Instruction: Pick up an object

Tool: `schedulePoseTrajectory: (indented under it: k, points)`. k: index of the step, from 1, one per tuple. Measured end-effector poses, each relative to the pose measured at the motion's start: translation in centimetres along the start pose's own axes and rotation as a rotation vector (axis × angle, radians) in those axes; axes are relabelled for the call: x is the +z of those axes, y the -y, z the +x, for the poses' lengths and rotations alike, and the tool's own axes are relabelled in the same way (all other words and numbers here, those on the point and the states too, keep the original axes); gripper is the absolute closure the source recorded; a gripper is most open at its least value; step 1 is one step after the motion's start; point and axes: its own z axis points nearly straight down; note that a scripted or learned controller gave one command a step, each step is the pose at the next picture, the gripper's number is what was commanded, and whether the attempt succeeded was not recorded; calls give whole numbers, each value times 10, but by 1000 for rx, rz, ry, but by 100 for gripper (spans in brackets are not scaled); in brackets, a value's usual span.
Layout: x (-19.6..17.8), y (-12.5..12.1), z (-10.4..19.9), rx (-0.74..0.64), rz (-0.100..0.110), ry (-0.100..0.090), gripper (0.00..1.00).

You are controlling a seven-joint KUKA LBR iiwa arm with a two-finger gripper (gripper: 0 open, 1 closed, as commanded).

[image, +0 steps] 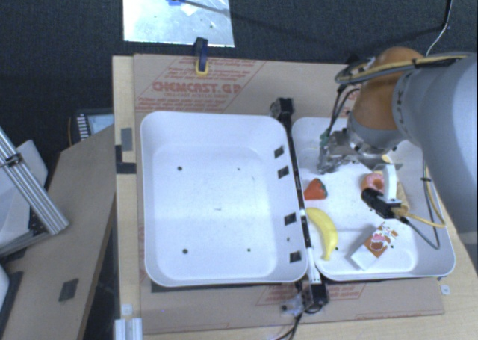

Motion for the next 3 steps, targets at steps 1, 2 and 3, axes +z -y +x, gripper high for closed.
schedulePoseTrajectory:
  k: [1, 2, 3]
  points:
    - [-12, -1, 0, 0, -4, 0, 100]
    - [-108, -30, 51, -8, -13, -1, 100]
    - [-155, -43, 133, -11, -8, -3, 100]
